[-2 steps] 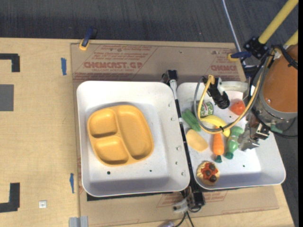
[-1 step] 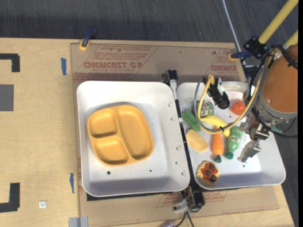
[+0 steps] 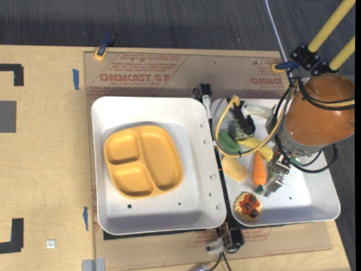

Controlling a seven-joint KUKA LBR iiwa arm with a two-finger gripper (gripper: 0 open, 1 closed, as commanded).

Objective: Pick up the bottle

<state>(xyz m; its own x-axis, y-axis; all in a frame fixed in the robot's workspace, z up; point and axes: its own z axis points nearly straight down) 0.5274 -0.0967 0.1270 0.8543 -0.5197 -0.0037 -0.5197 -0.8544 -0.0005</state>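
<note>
At the lower middle of the right bin (image 3: 316, 205), a small round toy with red and dark bits (image 3: 249, 204) is seen. Just above it, the gripper (image 3: 275, 178) is lowered beside an orange carrot (image 3: 259, 170); how far it is opened cannot be told. A pale yellow piece (image 3: 234, 168), a green item (image 3: 228, 142) and a black object (image 3: 243, 123) are heaped further up. The bottle cannot be picked out with certainty among them. A yellow divided plate (image 3: 143, 160) is held in the left bin (image 3: 107, 208).
</note>
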